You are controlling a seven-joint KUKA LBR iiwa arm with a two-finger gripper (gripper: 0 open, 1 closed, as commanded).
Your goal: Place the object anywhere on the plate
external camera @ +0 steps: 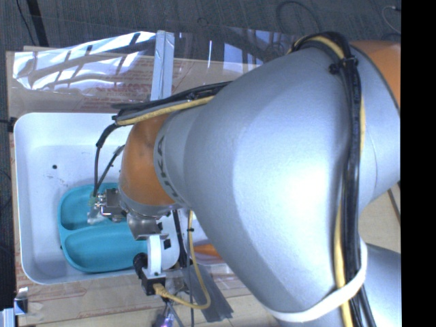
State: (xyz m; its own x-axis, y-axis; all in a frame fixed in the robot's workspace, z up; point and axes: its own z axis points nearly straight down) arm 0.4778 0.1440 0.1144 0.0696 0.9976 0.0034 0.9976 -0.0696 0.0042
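While the big arm (286, 169) leans over the blue plate (78, 216) in the left bin (34, 155), I can't spot the object, so the job looks unfinished.

The bench (82, 94) showed as a brownish surface along the upper left and lower left of the frame, with a strip of shiny clear sheeting (88, 60) lying across its upper part. A shallow white bin (34, 182) rested on it at the left. A blue plate (88, 244) lay in the bin's lower right part.
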